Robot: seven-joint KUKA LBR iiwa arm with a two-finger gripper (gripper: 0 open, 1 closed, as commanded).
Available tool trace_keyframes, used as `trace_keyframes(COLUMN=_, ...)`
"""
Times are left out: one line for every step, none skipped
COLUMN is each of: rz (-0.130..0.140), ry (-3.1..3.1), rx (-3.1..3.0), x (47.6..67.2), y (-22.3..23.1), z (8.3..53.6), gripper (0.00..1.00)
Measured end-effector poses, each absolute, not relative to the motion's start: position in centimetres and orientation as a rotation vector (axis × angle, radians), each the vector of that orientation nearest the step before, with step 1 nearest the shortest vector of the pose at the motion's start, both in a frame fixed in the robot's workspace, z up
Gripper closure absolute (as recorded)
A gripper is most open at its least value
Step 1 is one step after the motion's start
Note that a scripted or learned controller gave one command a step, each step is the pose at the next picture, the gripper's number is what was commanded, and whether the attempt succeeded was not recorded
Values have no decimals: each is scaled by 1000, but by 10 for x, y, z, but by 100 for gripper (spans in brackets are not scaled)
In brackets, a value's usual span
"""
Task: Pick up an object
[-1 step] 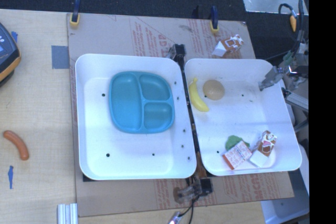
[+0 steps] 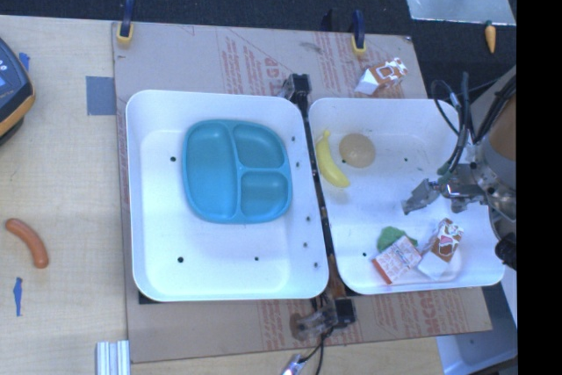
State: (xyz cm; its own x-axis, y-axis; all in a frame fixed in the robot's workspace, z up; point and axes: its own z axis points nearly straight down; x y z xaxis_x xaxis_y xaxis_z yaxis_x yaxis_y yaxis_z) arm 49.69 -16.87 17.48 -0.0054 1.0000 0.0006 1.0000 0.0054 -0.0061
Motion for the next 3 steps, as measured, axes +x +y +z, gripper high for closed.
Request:
trace_keyframes(rz=5, ry=-2225, rx=-2212, x=475, y=-130, z=123, gripper=0)
trace_keyframes(rz=4, ry=-2226, rx=-2211, x=486, y=-111, z=91, gripper=0)
trace_keyframes(rz=3, ry=-2224, rx=-2219, x=491, y=-194, z=141, gripper=0)
